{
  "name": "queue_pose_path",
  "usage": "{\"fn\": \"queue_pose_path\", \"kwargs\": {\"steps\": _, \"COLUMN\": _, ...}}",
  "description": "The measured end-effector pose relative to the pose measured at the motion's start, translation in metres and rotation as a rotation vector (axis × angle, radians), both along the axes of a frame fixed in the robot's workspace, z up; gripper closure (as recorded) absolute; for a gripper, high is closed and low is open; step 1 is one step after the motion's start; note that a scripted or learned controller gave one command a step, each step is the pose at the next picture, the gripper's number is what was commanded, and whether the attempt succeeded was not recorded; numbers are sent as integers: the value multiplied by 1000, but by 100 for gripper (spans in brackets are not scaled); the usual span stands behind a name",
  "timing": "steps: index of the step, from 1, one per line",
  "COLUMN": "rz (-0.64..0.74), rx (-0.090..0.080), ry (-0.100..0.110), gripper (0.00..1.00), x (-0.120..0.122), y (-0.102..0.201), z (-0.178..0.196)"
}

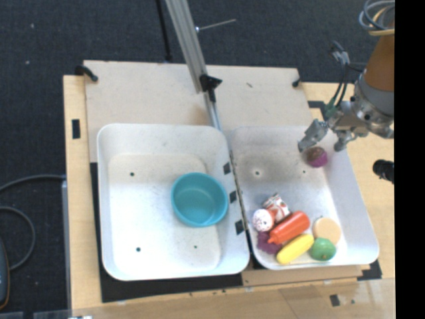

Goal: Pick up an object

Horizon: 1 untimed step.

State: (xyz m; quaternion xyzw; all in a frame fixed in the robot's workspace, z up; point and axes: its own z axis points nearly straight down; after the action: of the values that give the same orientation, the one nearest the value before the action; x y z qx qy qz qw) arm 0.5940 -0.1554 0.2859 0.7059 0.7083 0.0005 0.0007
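Purple ball sits just under our gripper, fingers spread w/ nothing held; we'd drop straight down, centre on it, then close.

Blue bowl, white bins, purple ball, orange band

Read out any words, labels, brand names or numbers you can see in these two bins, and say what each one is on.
No text can be read here.
The small white packet with red markings in the right white bin may carry print, but it is too small and blurred to read.
The round teal plastic bowl shows no markings.
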Motion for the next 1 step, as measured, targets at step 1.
{"fn": "queue_pose_path", "kwargs": {"steps": 1, "rz": 0, "rx": 0, "ry": 0, "gripper": 0, "x": 0, "y": 0, "z": 0}}
